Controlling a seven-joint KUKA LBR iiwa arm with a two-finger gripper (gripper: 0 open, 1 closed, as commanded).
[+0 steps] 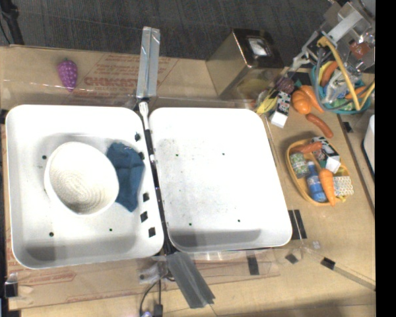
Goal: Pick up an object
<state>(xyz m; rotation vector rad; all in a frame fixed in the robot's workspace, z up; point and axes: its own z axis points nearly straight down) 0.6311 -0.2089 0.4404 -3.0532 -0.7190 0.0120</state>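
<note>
Left bin (26,243) holds a white woven hat (81,177) touching a blue cloth (127,174). Gripper state: cannot tell.

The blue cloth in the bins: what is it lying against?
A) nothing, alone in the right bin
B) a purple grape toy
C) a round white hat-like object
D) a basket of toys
C: the blue cloth lies in the left bin, touching the round white hat-like object.
</note>
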